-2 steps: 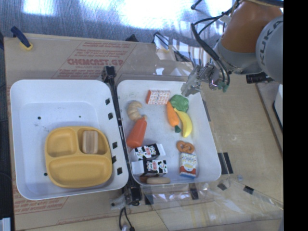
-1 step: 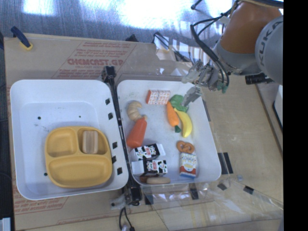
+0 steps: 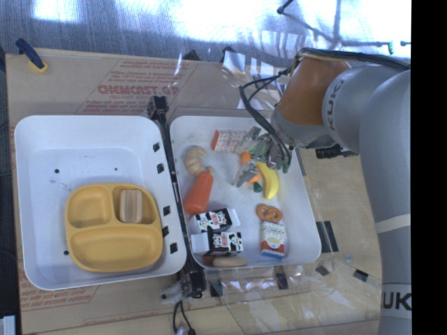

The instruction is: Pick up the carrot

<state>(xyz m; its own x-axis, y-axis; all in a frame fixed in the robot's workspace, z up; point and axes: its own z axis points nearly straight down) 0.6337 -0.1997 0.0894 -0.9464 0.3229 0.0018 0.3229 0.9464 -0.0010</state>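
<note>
The carrot (image 3: 255, 181) looks to be the small orange piece with a green end lying in the right bin (image 3: 307, 218), against the left side of a yellow banana (image 3: 269, 181). My gripper (image 3: 248, 170) reaches in from the upper right and hangs low right over this spot, partly covering it. Another small orange bit (image 3: 246, 157) shows just beside the gripper's upper edge. I cannot make out whether anything is held.
The right bin also holds a long orange-red tapered item (image 3: 199, 192), a pale bun (image 3: 195, 159), a cracker box (image 3: 227, 139), two milk cartons (image 3: 213, 220), a pretzel (image 3: 269, 213), a juice box (image 3: 273, 238) and a sausage (image 3: 223, 261). A yellow divided plate (image 3: 98, 246) lies in the left bin (image 3: 42, 145).
</note>
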